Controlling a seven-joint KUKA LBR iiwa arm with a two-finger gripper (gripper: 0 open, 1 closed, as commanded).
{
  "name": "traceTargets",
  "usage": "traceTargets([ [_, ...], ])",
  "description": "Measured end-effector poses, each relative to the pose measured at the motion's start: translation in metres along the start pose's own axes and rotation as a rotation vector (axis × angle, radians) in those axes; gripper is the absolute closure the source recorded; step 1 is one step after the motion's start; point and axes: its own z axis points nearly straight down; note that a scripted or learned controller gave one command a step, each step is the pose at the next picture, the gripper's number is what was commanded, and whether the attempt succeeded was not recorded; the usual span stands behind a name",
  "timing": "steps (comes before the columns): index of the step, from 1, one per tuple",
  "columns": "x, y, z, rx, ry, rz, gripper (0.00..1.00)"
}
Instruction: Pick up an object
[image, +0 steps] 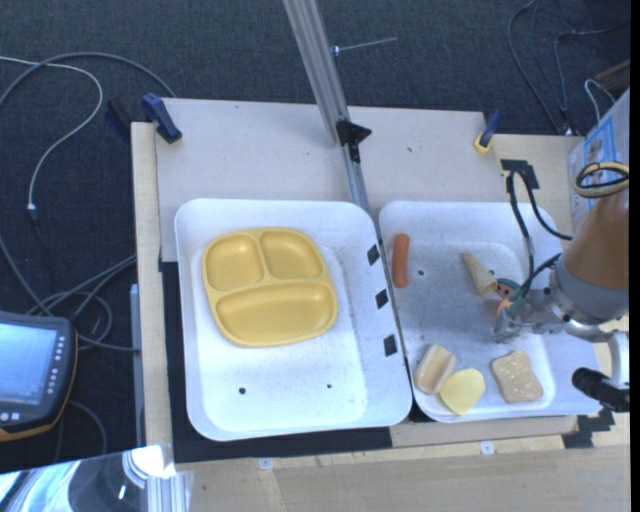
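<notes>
On the bench (260, 140), the left bin (290, 400) holds a stiff yellow divided plate (270, 285), too broad to pinch. In the right bin (440, 225), small toy foods look light and rigid: cracker (517, 377), lemon slice (462, 391), slim sausage (401, 259), best pinched across its middle. Gripper (512, 318) hovers near the cracker; finger state: cannot tell.

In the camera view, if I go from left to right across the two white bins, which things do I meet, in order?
Yellow divided plate → orange sausage → bread roll → yellow round piece → tan cone-shaped piece → waffle-like cracker → gripper.
</notes>
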Motion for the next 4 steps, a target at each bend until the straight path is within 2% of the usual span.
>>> traceTargets([
  [1,0.001,0.012,-0.057,-0.007,-0.004,-0.001,1.00],
  [2,0.004,0.013,-0.101,-0.006,-0.004,-0.001,1.00],
  [3,0.002,0.014,-0.166,-0.009,-0.006,-0.001,1.00],
  [4,0.046,0.029,-0.152,0.002,0.000,-0.004,1.00],
])
